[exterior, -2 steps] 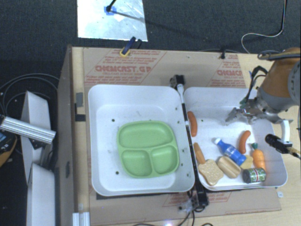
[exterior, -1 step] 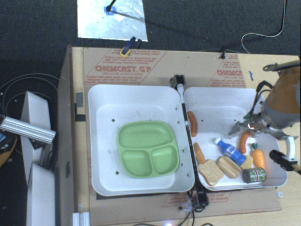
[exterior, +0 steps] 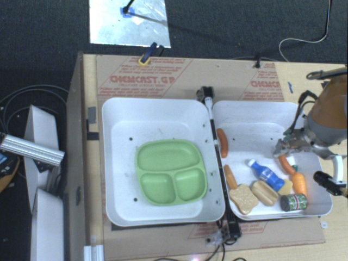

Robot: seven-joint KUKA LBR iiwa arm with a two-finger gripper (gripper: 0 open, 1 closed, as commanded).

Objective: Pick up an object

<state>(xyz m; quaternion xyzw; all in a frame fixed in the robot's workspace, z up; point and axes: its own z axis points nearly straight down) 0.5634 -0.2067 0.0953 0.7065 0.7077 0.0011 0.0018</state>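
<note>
1. Robotics lab or test cell, not a home.
2. Surface (exterior: pixel 179 69) lined with printed cardboard, two white bins (exterior: pixel 117 118) fixed side by side.
3. Loose black cables (exterior: pixel 22 99) on dark carpet, left.
4. Aluminium rail (exterior: pixel 32 150) near left.

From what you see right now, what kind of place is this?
Probably a robot lab test bench, not a kitchen. Two white bins sit on cardboard, the toy food is plastic, like the carrot and the bottle, and loose cables lie on the dark floor.
</note>
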